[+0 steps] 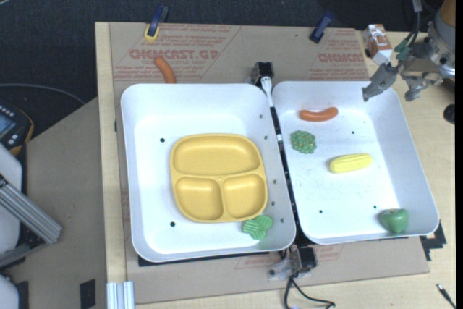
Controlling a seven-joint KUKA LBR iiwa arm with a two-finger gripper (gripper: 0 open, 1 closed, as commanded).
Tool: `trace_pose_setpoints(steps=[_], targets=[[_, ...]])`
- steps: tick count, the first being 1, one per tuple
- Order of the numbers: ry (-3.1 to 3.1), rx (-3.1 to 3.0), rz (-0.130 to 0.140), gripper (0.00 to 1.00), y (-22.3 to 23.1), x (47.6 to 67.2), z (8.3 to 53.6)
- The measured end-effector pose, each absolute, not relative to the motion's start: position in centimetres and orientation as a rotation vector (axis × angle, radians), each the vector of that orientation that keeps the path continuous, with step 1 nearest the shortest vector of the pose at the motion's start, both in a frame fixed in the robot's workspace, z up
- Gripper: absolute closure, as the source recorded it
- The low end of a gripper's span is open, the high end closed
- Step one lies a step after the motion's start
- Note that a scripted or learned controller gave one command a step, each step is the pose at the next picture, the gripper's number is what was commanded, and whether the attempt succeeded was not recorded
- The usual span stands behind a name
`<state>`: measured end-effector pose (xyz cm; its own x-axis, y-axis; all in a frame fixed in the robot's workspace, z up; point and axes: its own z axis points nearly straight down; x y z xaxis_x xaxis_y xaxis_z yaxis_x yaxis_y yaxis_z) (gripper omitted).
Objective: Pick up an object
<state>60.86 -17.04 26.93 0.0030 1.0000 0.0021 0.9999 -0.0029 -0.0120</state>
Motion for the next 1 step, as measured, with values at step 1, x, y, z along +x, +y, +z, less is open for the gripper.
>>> trace_pose_setpoints(steps=[1], targets=[[-2.223, -2.222, -0.001, 0.0, -17.0, 61.07, 27.69]])
